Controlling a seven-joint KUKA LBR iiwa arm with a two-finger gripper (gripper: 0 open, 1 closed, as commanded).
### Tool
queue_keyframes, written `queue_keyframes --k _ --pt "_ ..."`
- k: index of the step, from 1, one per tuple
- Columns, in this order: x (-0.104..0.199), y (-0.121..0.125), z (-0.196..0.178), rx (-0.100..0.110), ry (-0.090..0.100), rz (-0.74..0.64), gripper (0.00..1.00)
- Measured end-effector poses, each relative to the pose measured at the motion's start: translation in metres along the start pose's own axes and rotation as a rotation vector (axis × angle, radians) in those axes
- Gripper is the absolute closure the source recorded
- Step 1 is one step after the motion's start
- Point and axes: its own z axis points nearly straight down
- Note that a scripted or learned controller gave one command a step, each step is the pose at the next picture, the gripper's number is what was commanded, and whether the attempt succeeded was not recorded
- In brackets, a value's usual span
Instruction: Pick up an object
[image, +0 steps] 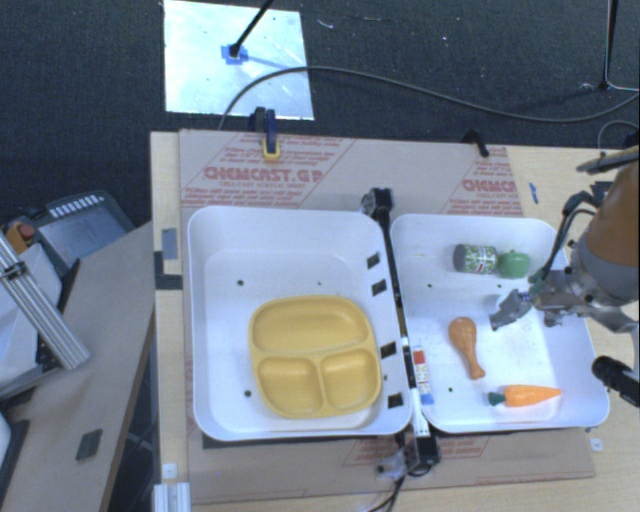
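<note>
Right now the gripper (512, 308) hangs low over the right bin (440, 240), reaching in from the right side, with the grey arm (605, 250) and its orange band rising behind it. How wide it stands I cannot tell from this angle; the tip is a small grey blur, and nothing shows held in it.

Taking the gripper as the landmark, the nearest thing is the drumstick (466, 345), a tan toy chicken leg lying just to the left of it and a little toward the front of the bin. Its long axis runs roughly from back to front, the round meaty end toward the back, the thin bone end toward the front and slightly right. That looks to me like the likeliest pick: a short shift left and down would put the tip over it, and closing across the narrow shaft would suit better than along its length.

Farther back from the gripper lies a bottle (490, 261) with a green cap, on its side, long axis left to right. Toward the front lies a carrot (527, 396), also left to right. Well to the left, in the other bin (215, 300), sits a yellow divided plate (315, 354).
</note>
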Motion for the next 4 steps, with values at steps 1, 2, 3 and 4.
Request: queue_keyframes --k 1,2,3,4 --pt "0.0 0.003 -0.006 -0.011 -0.002 -0.003 0.0" --pt "0.0 0.002 0.057 -0.007 -0.001 -0.002 0.0" --pt "-0.001 0.004 0.1 -0.014 -0.002 0.0 0.0" --pt "-0.002 0.006 0.089 -0.02 -0.006 0.0 1.0"
